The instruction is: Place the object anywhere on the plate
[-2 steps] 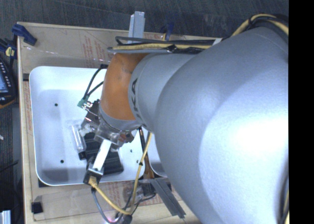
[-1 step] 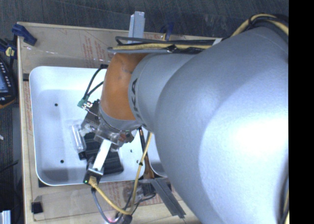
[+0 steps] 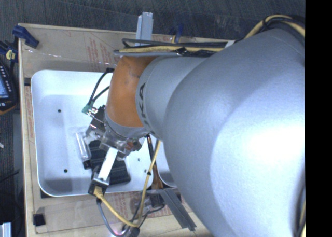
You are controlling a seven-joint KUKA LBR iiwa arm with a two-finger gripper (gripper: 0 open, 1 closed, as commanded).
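The big grey arm (image 3: 228, 127) filled most of the near right side. Past it, the gripper (image 3: 98, 153) was down inside the left white bin (image 3: 46, 127), over something dark I couldn't make out. Couldn't spot the plate or object. The wooden table (image 3: 67, 39) ran behind.

Wooden bench (image 3: 62, 49) spans frame, bare board along upper and left edges. White bin (image 3: 46, 127) sits on it at left centre. Sliver of second white bin (image 3: 165, 176) just right, lower centre. Blue clamp (image 3: 25, 36) at bench's upper-left corner.
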